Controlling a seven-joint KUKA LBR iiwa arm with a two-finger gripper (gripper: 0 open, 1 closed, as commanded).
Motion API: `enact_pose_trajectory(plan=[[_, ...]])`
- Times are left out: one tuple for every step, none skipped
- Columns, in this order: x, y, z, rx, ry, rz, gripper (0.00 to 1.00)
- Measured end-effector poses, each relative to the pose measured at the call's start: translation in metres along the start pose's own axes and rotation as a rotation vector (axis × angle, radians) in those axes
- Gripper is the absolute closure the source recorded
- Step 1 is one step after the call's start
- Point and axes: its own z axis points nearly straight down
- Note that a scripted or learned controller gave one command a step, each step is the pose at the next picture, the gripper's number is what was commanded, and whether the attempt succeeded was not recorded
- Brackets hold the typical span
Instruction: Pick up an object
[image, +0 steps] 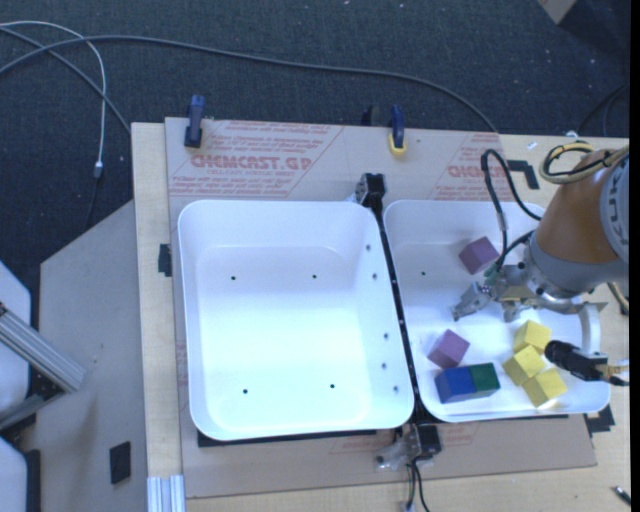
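In the right bin (425, 235) lie several small blocks. One purple block (479, 254) sits toward the back, and a second purple block (448, 348) lies nearer the front. A blue block (456, 384) and a green block (485, 377) touch side by side at the front wall. Three yellow blocks (533, 336) cluster at the front right. My gripper (488, 306) hangs low over the bin's middle, between the two purple blocks and left of the yellow ones. Its fingers are spread open with nothing between them.
The left bin (184, 300) stands beside the right one, sharing a black divider rail (390, 300). Two clamps (195, 118) pin the cardboard sheet at the bench's back edge. Cables (497, 180) loop above the right bin near the arm.
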Motion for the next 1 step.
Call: enact_pose_trajectory(plan=[[-0.0004, 0.0011, -0.0125, -0.004, -0.001, 0.000, 1.00]])
